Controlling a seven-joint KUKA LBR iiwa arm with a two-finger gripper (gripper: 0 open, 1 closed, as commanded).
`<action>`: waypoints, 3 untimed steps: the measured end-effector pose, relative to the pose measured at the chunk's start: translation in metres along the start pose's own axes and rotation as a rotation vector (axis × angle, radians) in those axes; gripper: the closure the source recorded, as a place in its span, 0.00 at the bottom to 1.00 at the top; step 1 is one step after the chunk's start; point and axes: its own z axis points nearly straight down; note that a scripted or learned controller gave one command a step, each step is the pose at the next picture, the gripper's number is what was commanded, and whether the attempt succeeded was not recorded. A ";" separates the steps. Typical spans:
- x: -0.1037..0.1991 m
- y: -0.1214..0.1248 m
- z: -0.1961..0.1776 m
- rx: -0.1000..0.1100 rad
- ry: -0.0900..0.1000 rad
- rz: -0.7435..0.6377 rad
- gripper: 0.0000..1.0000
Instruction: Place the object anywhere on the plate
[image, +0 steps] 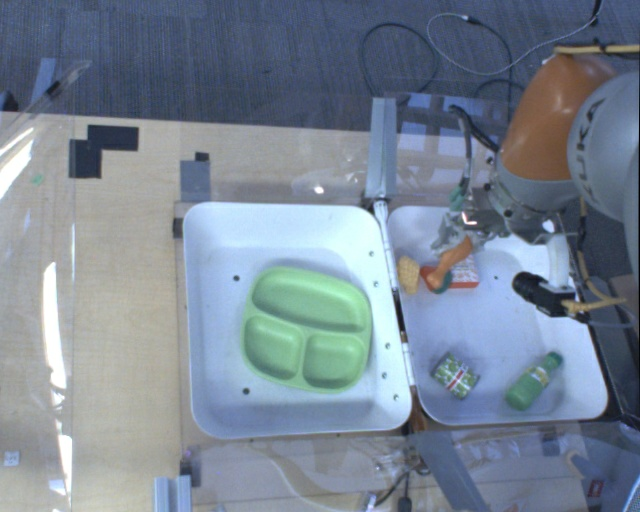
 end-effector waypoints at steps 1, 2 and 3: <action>0.068 -0.046 0.025 0.003 0.003 -0.226 1.00; 0.126 -0.027 0.025 0.000 0.003 -0.297 1.00; 0.126 -0.027 0.024 0.000 0.003 -0.296 0.00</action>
